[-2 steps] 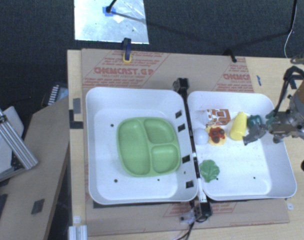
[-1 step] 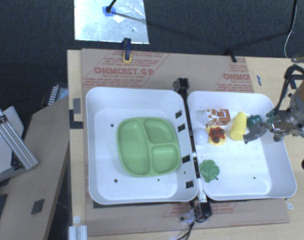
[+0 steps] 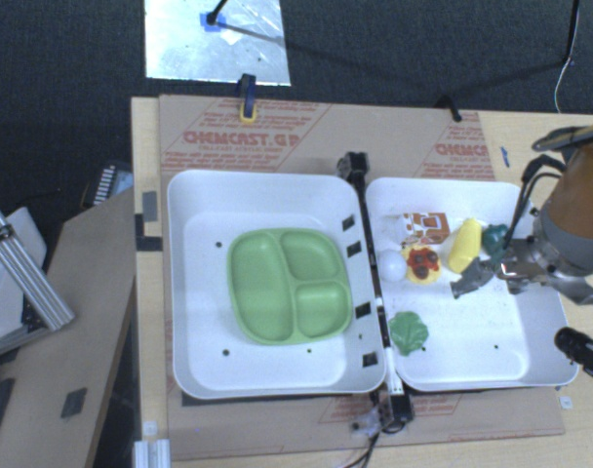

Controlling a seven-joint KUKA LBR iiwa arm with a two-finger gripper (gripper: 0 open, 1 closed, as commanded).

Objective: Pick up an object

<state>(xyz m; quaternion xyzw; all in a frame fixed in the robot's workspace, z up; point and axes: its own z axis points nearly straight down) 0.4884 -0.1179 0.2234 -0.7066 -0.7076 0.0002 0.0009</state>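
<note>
The right bin (image 3: 492,359) holds several small objects. A yellow oblong piece (image 3: 464,245) lies near the middle, with a dark green item (image 3: 494,239) touching its right side. To their left are an orange and white box (image 3: 425,225), a red and yellow toy (image 3: 422,261) and a white ball (image 3: 391,266). A leafy green piece (image 3: 408,331) sits at the bin's front left. My gripper (image 3: 469,281) hangs low over the bin just below the yellow piece, reaching in from the right. Nothing is visibly held in it.
The left bin (image 3: 199,359) contains a light green divided plate (image 3: 287,286). A black divider with clips (image 3: 367,261) runs between the bins. The arm's grey body and orange band (image 3: 574,203) cover the right bin's right side. Cardboard lies under both bins.
</note>
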